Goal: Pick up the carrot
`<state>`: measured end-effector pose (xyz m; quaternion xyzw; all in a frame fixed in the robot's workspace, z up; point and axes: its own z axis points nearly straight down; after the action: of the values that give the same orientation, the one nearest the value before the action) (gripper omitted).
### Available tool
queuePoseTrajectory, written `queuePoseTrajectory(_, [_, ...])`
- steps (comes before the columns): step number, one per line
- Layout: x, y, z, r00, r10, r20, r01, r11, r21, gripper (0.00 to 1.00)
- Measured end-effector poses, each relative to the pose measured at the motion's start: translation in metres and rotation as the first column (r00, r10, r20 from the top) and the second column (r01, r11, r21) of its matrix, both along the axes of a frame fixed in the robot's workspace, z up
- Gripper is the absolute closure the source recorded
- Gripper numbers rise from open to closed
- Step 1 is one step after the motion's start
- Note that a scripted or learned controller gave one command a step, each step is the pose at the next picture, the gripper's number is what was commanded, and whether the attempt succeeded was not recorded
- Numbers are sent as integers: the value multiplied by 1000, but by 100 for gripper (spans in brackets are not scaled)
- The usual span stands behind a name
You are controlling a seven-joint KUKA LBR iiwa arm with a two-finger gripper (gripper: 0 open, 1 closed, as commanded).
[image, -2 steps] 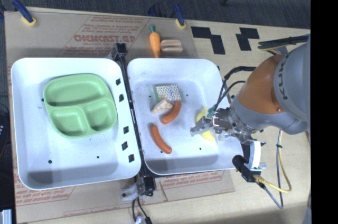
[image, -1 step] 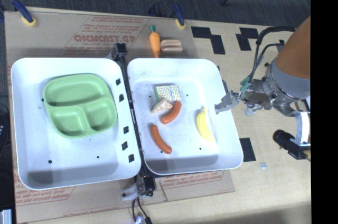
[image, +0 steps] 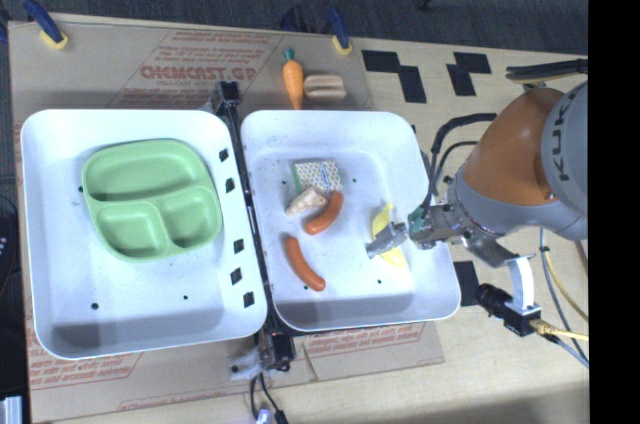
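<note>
Your hand (image: pixel 385 243) sits low inside the right bin (image: pixel 400 302), at its right wall, over a yellow piece (image: pixel 384 222); you cannot tell its opening. The carrot (image: pixel 292 80) lies on the desk (image: pixel 420 362) just beyond that bin's far rim.

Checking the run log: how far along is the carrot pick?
Done: nothing visible. The carrot lies on the bench outside the bins, beside a hot dog bun. In hand: the gripper is low in the right bin, by a yellow piece. Left: reach, grasp, lift.

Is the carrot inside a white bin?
No, the carrot lies on the bench just beyond the right bin, beside a small bun.
</note>
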<state>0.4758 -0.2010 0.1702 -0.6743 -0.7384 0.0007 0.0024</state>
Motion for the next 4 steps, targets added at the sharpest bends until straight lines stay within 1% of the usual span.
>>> queuePoseTrajectory(1, [0, 63, -59, 955, 298, 0, -298, 955, 2, 0])
queuePoseTrajectory(2, [42, 101, -16, 949, 316, 3, -316, 949, -1, 0])
queuePoseTrajectory(3, [62, 23, 52, 940, 341, 4, -341, 940, -3, 0])
queuePoseTrajectory(4, [6, -3, -6, 813, 582, 2, -582, 813, 1, 0])
